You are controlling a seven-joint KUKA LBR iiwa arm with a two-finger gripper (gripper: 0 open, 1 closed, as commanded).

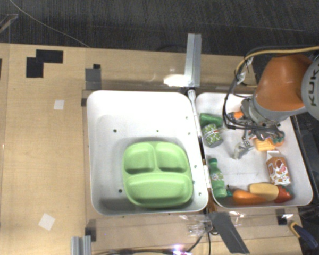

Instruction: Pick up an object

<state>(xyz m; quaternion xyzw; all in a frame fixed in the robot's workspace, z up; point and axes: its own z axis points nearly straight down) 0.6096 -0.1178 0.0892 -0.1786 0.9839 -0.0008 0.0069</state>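
**A:** Objects all lie in the right bin, none lifted as far as I can judge. A green can sits near the divider at the top, a green bottle lies lower along the same wall, and a carrot and a yellow piece rest at the near edge. A small carton lies toward the right wall, with an orange block just above it.

**B:** So the pick is not done?

**A:** I'd say not. Nothing shows between the fingers. The gripper hangs low over the middle of that bin, beside the orange block, over bare floor.

**B:** Open or closed?

**A:** Slightly spread, by the look of it, with two metal tips pointing down and left, gripping nothing. Whether the tips touch the bin floor I cannot tell.

**B:** And the other bin?

**A:** The left bin carries a green divided tray, well apart from the arm. Closing on an item and lifting it are both left to do.
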